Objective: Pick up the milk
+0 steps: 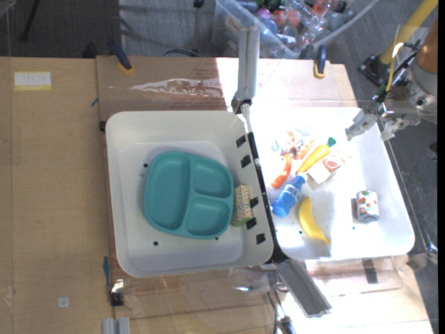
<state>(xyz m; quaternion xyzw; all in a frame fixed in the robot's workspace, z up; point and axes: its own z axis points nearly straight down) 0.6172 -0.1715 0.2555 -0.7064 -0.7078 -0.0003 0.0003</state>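
Brown cardboard covers the tabletop (49, 186), and beyond its far edge we see a clear plastic tub (295, 9) crammed with bottles and other clutter on a dark floor. Two shallow white bins sit side by side on the tabletop. We find a teal divided plate (188, 195) lying flat in the left bin (132, 134), with a small patterned object (242, 204) just beside its right edge, against the wall between the bins. We count several toys in the right bin (389, 235): a blue bottle (288, 196) near the dividing wall, a yellow banana (312, 220) just on its near side, an orange carrot-like piece (281, 170) on the bottle's far side, a yellow and green piece like an ear of corn (316, 155) slanting to its right, and a small white and red carton-like item (327, 169) touching that piece. We take the milk (367, 206) to be the little white carton with red print that stands alone toward the bin's right side, well apart from the cluster. We see the hand (361, 125) over the far right corner of the right bin, well apart from the milk and on its far side, with the arm entering from the right. We cannot tell whether its fingers are apart or together, and we see nothing between them.
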